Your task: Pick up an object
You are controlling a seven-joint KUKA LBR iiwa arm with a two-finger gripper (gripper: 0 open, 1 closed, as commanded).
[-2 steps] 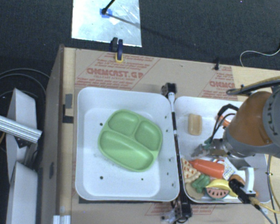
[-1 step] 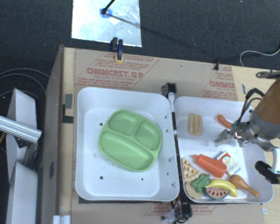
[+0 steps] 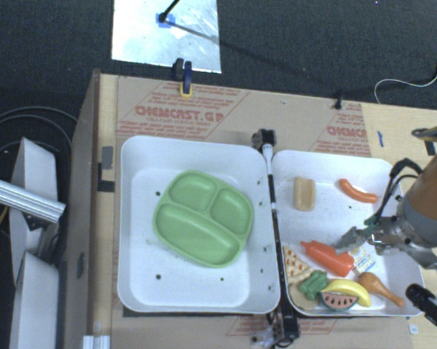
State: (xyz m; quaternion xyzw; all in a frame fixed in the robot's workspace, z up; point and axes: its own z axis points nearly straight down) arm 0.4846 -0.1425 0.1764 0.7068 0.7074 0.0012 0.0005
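— Under both bins: board (image 3: 208,106) printed "CHEMCAST GP"?
— Yes, in red. Right bin (image 3: 331,167): carrot (image 3: 326,257) beside gripper (image 3: 356,239), banana (image 3: 347,291), bread (image 3: 304,193). Left bin (image 3: 138,202): green tray (image 3: 203,218).
— Gripper's state?
— Cannot tell.

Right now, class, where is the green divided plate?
In the camera view, the green divided plate lies in the middle of the left bin, across the centre divider from the right bin holding the toy food.
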